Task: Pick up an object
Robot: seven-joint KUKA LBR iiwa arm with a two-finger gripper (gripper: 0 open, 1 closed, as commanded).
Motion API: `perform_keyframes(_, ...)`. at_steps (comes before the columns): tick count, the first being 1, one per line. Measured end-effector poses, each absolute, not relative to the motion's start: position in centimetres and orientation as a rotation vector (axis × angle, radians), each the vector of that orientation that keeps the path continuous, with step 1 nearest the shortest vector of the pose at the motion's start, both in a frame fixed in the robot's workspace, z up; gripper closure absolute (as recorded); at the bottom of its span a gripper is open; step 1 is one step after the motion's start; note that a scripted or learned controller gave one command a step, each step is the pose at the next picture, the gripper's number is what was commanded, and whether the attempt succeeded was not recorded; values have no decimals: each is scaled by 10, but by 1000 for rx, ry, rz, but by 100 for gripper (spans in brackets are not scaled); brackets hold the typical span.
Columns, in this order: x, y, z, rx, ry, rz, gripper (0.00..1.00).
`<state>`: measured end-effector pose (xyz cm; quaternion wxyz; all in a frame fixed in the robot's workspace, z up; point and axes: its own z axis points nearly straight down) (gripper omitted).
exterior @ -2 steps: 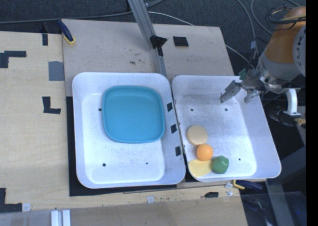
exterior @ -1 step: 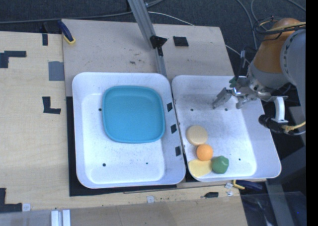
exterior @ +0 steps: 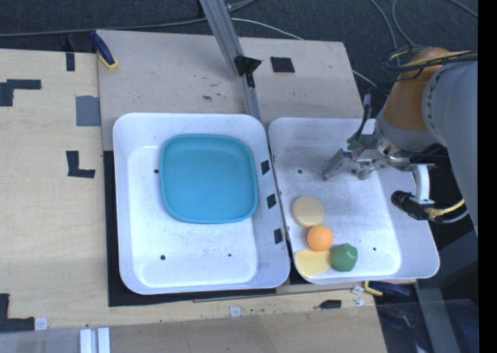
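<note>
Lying nearest the camera, at the front edge of the right bin (exterior: 404, 262), a small cluster of objects sits together: a yellow piece (exterior: 311, 264) at the front, a green ball (exterior: 344, 257) just beside it to the right, an orange ball (exterior: 319, 237) touching them from behind, and a beige round piece (exterior: 307, 209) just beyond that. None of them is in contact with the arm.

Farther back in the same bin, the gripper (exterior: 343, 167) hangs over the bare white floor, well apart from the cluster. Its fingers (exterior: 333, 168) appear spread apart, one pointing toward the left, with nothing between them. The grey arm with its orange band (exterior: 408, 99) comes in from the right, above the bin's far right corner.

To the left, the other bin (exterior: 132, 212) carries a blue square plate (exterior: 208, 178) lying flat toward its back half.

Beyond both bins the wooden surface (exterior: 171, 72) shows dark tape marks, and a metal pole (exterior: 221, 18) rises at a slant from between the bins toward the dark floor at the back, where cables (exterior: 373, 2) trail.
</note>
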<state>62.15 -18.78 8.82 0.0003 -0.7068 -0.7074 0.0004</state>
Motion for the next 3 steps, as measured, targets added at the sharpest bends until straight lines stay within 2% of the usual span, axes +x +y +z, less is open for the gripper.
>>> perform_keyframes(1,622,-188,99,-2221,-2223,1,100)
perform_keyframes(3,626,-198,196,-2223,-2224,-2,100)
